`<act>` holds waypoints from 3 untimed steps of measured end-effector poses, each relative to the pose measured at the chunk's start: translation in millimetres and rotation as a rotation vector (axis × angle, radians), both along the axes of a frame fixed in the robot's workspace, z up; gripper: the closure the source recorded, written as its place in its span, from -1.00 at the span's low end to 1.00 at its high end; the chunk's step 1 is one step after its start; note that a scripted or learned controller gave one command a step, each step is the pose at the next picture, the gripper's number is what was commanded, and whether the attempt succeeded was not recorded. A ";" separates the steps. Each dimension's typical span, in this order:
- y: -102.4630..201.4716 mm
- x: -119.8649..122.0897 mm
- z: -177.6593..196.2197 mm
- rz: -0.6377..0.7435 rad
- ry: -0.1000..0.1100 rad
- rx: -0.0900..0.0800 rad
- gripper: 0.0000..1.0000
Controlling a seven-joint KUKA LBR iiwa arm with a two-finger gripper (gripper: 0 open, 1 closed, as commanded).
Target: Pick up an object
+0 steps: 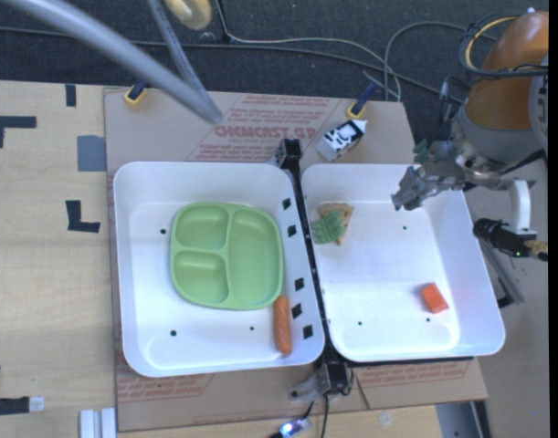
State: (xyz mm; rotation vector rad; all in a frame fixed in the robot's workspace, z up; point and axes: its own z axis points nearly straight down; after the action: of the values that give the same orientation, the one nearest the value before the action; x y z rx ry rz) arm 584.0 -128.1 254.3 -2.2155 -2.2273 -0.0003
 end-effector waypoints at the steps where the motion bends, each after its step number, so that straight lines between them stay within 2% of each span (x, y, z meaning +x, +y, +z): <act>1: 55.9 14.6 -16.1 0.001 0.003 0.001 1.00; 2: 109.9 26.8 -30.2 0.001 0.003 0.001 1.00; 3: 161.7 52.4 -35.8 0.001 0.000 -0.001 1.00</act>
State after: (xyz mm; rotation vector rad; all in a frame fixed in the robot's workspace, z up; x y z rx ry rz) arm 636.4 33.7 218.5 -2.2149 -2.2286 0.0013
